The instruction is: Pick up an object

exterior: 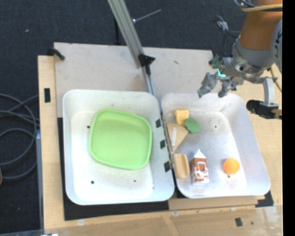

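My gripper (214, 90) hangs over the far edge of the right bin (250, 132), its two fingers spread open with nothing between them. Inside that bin lie a yellow block (182, 116), a green lumpy piece (191, 126), a tan wedge (175, 134), a tan bread-like piece (181, 165), a small milk carton (199, 166) and an orange ball (231, 166). All of these sit below and nearer the camera than the gripper, apart from it.
The left bin (73, 112) holds a light green square plate (121, 139). A slanted metal rod (130, 31) runs from the top down to the gap between the bins. Cables lie on the floor at far left.
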`<state>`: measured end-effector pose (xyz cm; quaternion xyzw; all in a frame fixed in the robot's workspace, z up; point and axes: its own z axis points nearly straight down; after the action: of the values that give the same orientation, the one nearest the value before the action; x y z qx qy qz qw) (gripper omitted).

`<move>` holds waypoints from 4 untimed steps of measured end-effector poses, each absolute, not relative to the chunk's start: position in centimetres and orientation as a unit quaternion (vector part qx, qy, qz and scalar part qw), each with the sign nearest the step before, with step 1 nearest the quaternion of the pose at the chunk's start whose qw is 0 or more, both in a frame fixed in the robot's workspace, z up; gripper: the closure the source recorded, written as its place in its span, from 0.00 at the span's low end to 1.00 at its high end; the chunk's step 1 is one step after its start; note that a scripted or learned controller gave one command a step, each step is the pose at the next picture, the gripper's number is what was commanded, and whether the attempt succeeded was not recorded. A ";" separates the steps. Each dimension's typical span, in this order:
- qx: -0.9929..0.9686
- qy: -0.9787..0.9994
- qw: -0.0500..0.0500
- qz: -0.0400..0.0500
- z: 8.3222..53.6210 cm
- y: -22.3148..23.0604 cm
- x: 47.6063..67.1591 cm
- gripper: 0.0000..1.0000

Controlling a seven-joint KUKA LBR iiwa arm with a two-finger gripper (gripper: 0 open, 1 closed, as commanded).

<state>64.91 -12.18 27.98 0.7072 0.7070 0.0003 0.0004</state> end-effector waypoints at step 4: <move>0.707 0.707 -0.002 -0.002 11.5 -12.0 62.9 0.00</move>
<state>62.93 -11.95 11.49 0.7074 0.7068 -0.0017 -0.0018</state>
